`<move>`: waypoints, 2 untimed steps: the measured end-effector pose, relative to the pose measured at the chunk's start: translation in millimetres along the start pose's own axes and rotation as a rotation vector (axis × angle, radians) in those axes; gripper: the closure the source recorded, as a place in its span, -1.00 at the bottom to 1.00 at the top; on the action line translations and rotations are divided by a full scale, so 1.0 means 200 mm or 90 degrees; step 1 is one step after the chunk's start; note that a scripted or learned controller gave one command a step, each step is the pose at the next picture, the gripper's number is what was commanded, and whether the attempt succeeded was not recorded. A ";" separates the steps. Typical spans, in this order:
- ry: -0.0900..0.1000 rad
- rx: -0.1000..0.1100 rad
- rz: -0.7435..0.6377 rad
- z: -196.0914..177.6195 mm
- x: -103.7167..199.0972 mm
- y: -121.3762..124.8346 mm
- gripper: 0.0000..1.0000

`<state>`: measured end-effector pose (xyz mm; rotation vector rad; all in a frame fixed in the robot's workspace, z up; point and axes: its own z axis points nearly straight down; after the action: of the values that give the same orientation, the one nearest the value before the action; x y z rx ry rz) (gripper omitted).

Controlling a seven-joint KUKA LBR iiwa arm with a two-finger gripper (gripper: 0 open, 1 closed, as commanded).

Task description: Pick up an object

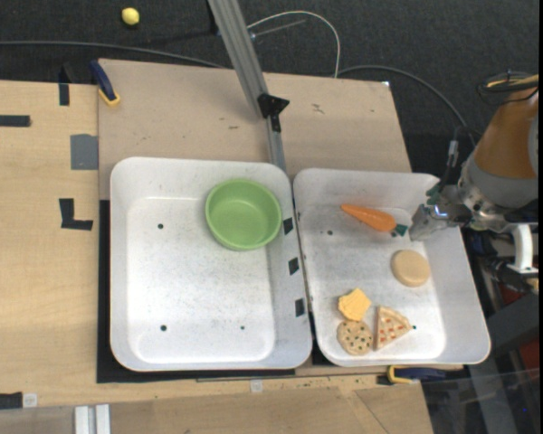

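The gripper [423,221] is hovering near the right bin's [452,342] right edge, beside the carrot's [368,216] green end; I cannot tell its state. It should be centring over the carrot before descending.

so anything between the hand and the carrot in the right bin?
Nothing visible. The hand sits right at the green-tipped end of the carrot, with bare bin floor around them. The tan round piece lies apart, nearer the camera.
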<state>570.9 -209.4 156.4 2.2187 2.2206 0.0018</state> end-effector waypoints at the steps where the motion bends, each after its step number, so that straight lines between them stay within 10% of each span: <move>1: 0.000 -0.001 -0.001 -0.27 0.04 -0.02 1.00; 2: 0.001 0.001 -0.001 -0.31 0.05 -0.02 1.00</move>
<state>566.5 -199.8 217.9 2.2194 2.2234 0.0006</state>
